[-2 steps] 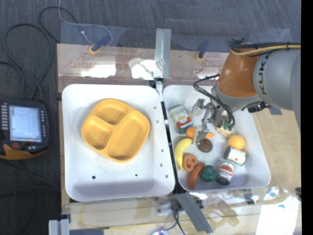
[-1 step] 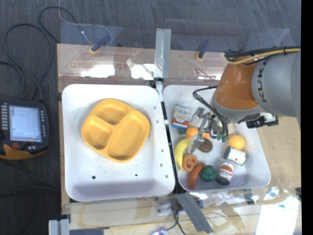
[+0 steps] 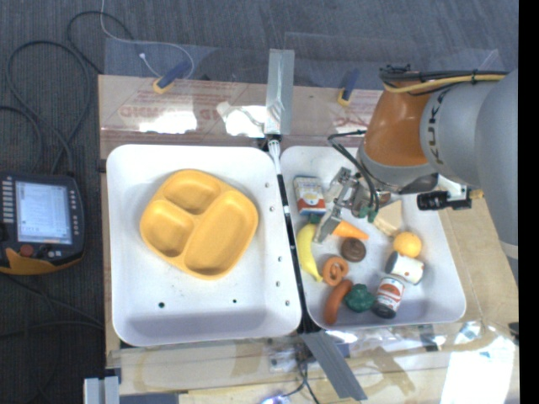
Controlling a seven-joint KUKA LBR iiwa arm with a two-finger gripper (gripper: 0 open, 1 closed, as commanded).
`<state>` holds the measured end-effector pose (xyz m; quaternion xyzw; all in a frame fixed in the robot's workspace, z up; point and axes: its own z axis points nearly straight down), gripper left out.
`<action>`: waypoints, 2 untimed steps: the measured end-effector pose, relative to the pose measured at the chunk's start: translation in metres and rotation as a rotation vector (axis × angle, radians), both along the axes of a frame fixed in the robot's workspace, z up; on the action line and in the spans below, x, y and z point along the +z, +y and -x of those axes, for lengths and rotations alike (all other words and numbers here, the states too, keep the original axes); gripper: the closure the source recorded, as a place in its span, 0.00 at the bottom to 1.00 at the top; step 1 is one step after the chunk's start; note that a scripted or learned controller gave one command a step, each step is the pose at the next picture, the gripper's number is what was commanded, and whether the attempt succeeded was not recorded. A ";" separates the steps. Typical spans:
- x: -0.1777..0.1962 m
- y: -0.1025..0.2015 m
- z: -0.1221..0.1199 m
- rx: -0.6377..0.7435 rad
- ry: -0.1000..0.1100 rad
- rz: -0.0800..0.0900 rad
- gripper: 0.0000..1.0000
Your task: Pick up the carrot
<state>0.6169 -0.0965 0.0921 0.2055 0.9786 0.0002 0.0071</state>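
Right bin [image 3: 450, 297]: tool [image 3: 331, 222] fingers straddle the carrot [image 3: 347, 230].

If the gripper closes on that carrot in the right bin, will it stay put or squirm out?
The carrot looks like smooth, rigid toy plastic, so it probably won't bend but may slip. Its tapered shape suggests it could squirt toward the thin end under the gripper. It lies crowded by the banana and a brown round piece, so it may nudge them.

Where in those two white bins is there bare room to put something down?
Left white bin: bare floor along its front and left edges, around the yellow divided plastic plate. Right white bin: crowded with toy food; bare strips only at its back edge and front right corner.
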 end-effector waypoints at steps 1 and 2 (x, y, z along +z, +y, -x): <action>0.000 -0.039 0.037 -0.444 -0.005 -0.007 0.00; 0.001 -0.009 0.074 -0.559 -0.009 -0.006 0.00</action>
